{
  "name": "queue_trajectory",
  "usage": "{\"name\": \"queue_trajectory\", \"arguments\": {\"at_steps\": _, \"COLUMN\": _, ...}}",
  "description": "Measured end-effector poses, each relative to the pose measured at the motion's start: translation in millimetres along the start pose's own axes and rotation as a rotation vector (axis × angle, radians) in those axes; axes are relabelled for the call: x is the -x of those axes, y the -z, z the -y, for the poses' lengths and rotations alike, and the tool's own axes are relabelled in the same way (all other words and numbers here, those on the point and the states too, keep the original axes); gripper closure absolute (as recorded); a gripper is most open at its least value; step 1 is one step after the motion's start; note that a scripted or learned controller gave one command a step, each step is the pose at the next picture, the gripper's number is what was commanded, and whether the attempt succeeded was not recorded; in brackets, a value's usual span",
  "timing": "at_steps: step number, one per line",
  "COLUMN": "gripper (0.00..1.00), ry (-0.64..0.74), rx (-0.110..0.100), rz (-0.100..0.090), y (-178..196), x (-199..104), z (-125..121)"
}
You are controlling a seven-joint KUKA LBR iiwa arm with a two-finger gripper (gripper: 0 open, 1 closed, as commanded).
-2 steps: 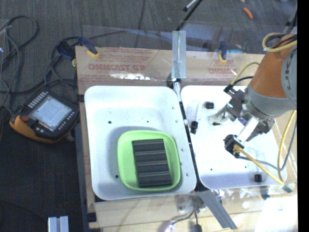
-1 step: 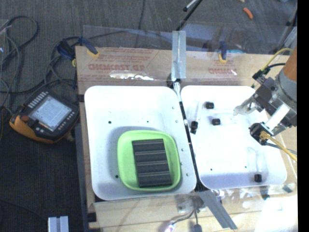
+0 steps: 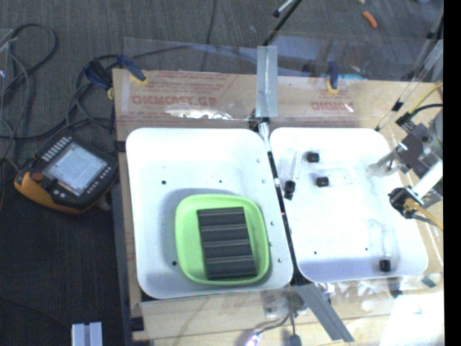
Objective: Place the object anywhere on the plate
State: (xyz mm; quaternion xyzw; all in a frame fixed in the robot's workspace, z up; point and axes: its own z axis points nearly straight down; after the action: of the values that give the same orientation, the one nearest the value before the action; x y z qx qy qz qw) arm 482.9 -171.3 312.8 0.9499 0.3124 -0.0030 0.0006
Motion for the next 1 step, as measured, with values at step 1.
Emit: {"name": "queue_trajectory", "arguments": {"at_steps": 1, "gripper": 0.00, "ry": -0.092, "rx": 0.000, "rz": 0.000, "y": -26.3, "x": 15.3, "z": -38.7}}
